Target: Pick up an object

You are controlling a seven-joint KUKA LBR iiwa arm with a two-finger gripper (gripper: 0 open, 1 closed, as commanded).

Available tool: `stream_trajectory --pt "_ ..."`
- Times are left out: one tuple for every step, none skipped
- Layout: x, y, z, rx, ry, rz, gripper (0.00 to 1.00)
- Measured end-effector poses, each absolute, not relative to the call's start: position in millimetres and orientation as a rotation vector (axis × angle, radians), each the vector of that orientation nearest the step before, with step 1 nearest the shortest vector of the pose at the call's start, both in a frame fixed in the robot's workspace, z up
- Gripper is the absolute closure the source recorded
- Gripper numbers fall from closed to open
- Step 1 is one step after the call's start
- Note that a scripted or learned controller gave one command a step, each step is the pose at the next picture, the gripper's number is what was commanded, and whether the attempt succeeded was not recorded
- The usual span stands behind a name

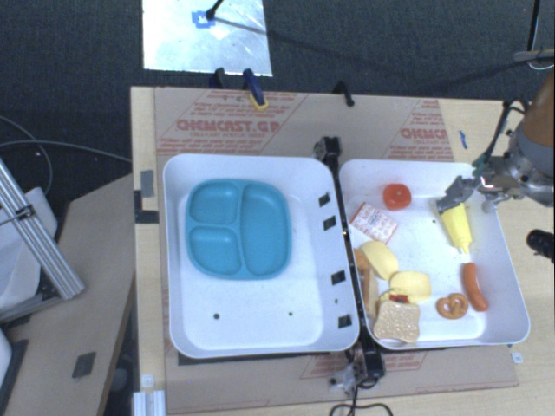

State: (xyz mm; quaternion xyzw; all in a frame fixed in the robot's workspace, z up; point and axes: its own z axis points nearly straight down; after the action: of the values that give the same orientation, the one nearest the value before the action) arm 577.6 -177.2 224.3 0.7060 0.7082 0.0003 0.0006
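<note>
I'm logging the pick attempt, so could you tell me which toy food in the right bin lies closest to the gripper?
The yellow bottle, just below the gripper; the tomato, sausage and pretzel lie farther off.

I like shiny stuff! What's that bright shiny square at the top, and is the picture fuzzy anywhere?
In the camera view, the silvery sheet behind the bench catches glare and looks washed out. The white bins are evenly lit with soft shadows. The gripper near the yellow bottle looks slightly blurred, while the blue tray is sharp.
</note>
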Motion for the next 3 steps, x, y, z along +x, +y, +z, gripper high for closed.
stream_trajectory --pt "629.1 -208.5 79.6 2.213 2.221 -0.001 0.00" --pt "629.3 -206.9 96.1 2.211 2.225 0.002 1.00" --pt "629.7 -133.0 83.7 2.213 2.235 -0.002 1.00"
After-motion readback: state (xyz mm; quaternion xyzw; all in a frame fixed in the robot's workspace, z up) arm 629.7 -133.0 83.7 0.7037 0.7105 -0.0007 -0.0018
